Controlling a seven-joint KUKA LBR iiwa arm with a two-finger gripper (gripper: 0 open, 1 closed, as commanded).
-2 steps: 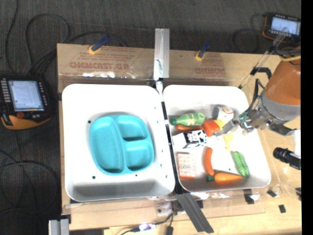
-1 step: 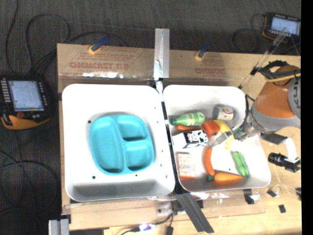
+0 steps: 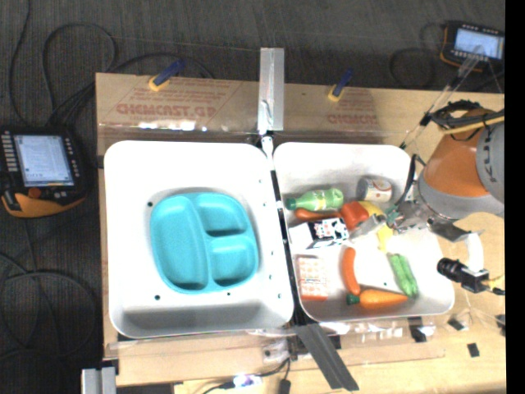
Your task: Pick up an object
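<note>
While the grey arm [image 3: 484,167] with its orange band reaches in from the right, its hand [image 3: 399,217] sits low over the right bin [image 3: 344,156], just beside a yellow piece [image 3: 382,235] and a red-orange toy [image 3: 354,213]. Whether it is spread or pressed together I cannot tell, because the wrist hides that part, and nothing can be seen pinched in it.

That bin holds the loose toys: a green bottle [image 3: 316,199] lying on its side near the back, a small round can [image 3: 377,190] behind the red-orange toy, a black-and-white card [image 3: 329,231] in the middle, a pink-patterned packet [image 3: 311,276] toward the front left, a slim orange carrot [image 3: 350,270], a larger carrot [image 3: 379,298] along the front wall, and a green pod [image 3: 402,274] at the right.

Beside it, the left bin [image 3: 131,171] carries a turquoise divided tray [image 3: 203,240]. Both bins rest on the worktop [image 3: 205,105].
</note>
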